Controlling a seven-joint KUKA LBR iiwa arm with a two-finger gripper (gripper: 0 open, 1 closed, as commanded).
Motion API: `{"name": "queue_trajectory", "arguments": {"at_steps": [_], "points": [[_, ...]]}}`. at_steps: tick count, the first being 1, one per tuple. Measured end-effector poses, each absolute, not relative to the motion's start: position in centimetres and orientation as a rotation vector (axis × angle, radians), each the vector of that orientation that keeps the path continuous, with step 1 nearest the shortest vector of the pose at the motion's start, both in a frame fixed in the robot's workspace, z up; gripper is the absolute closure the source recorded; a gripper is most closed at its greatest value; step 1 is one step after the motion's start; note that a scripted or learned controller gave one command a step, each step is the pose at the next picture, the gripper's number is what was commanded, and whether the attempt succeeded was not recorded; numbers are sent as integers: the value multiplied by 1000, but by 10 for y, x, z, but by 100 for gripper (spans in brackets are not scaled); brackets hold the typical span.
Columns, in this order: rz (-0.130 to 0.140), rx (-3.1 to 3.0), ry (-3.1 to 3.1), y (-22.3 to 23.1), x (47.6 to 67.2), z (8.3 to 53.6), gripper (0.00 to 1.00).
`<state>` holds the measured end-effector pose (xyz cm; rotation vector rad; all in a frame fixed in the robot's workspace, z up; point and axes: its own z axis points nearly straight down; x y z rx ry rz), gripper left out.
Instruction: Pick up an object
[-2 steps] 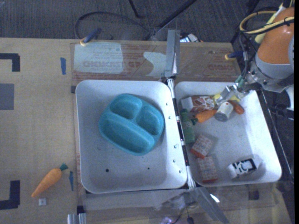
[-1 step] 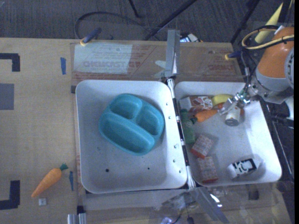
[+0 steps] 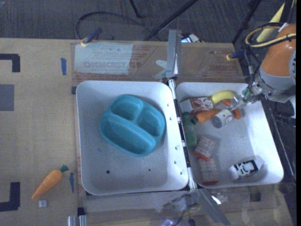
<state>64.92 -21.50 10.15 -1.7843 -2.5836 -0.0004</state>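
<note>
A toy carrot [image 3: 47, 183] lies on the bench outside the bins. The left bin [image 3: 89, 126] holds a blue divided plate [image 3: 133, 125]. The right bin [image 3: 263, 140] holds a green bottle [image 3: 190, 131], small packets [image 3: 205, 148], a grey can [image 3: 222, 117] and a yellow banana [image 3: 222, 96]. My claw [image 3: 246, 95] hangs at the banana's right end; I cannot tell its state. Judgement: nothing is lifted; grasp and lift remain. The banana appears small, curved and smooth.

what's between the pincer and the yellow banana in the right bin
Nothing visible. The pincer sits at the right end of the curved yellow plastic banana, at the far side of the right white bin; the small grey can lies nearer the camera.
</note>
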Motion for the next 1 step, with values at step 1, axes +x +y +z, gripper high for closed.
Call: {"name": "queue_trajectory", "arguments": {"at_steps": [1], "points": [[-4,-1740,-2624,-150,641,227,100]]}}
